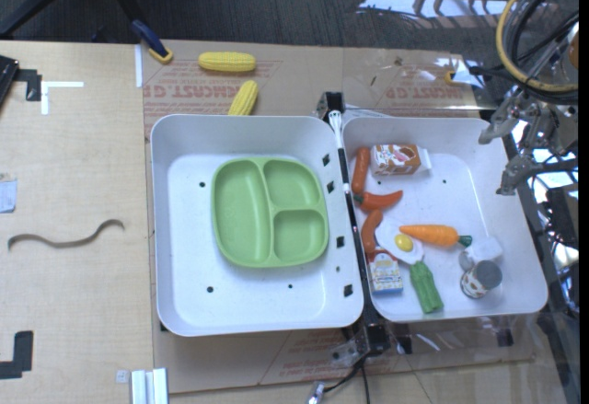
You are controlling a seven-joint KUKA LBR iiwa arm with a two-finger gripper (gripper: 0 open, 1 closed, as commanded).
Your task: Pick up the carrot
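Observation:
The carrot point(431, 234) is orange with a green stalk end pointing right. It lies flat in the right bin point(460, 163), near its middle, beside a fried egg point(405, 245). My gripper point(511, 154) hangs over the right bin's right rim, up and to the right of the carrot and well apart from it. Nothing is seen held in it. Grey metal parts and cables of the arm point(543, 71) crowd the view there.
Red sausages point(361, 174), a bread packet point(399, 159), a small carton point(386, 276), a green vegetable point(426, 288) and a can point(480, 278) share the right bin. The left bin point(184, 236) holds a green divided plate point(271, 211). Two corn cobs point(227, 63) lie behind the bins.

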